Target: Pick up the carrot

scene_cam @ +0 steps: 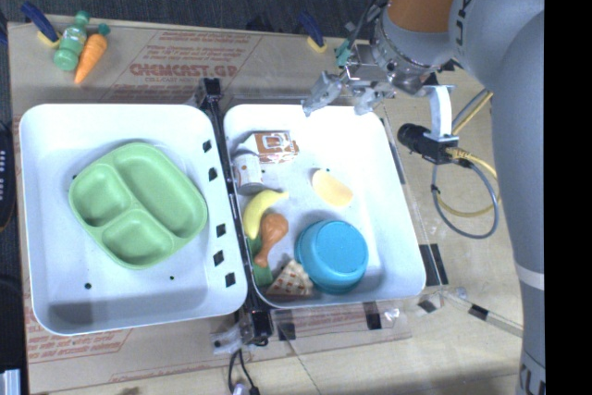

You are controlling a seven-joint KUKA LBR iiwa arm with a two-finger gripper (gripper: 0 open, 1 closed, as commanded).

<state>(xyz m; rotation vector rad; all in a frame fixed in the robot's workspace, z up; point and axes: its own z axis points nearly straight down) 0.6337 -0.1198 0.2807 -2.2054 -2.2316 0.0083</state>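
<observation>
The carrot (pixel 90 56) lies outside both bins, on the cardboard sheet (pixel 185 60) at the far left corner of the bench, tilted with its green top toward the far side and touching a green bottle (pixel 67 48) on its left; I judge it a light, stiff plastic toy, smooth and a little slippery, tapering to a point, so I would take it across the thick orange part just below the leaves, where the sides are fullest and it is least likely to squirt out; my gripper (pixel 340 95) hangs over the far rim of the right bin (pixel 393 190), well apart from the carrot; I cannot tell how wide it stands, and I see nothing held in it; the left bin (pixel 46 227) with its green plate (pixel 139 203) lies between us
</observation>
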